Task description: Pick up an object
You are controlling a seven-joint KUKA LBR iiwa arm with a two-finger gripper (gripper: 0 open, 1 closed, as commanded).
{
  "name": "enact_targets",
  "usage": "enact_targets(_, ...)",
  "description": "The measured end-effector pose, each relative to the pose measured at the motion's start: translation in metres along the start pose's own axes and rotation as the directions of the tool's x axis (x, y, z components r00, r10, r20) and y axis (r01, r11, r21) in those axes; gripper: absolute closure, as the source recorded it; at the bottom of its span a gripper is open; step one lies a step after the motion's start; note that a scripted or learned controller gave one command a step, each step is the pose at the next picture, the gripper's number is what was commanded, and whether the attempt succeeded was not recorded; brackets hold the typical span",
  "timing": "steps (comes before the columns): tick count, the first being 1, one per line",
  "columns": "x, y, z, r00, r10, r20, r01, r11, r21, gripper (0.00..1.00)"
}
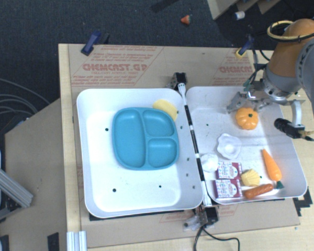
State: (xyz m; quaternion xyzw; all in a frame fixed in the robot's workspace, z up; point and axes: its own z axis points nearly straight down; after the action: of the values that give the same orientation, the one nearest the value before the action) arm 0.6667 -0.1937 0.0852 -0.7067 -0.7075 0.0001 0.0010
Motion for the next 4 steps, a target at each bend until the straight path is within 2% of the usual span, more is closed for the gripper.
enact_targets(1,0.0,0.001,-0.01,1.0,-0.001,0.001,0.001,1.0,-0.002,1.0)
enact_targets(2,0.016,-0.007,-0.102,1.0,-0.001,0.002,0.001,1.0,-0.004,1.0)
enact_targets(3,0.052,-0.089,-0.167,1.0,0.001,0.0,-0.001,1.0,-0.001,1.0)
enact_targets(4,0.052,-0.089,-0.167,1.0,0.001,0.0,-0.001,1.0,0.0,0.0)
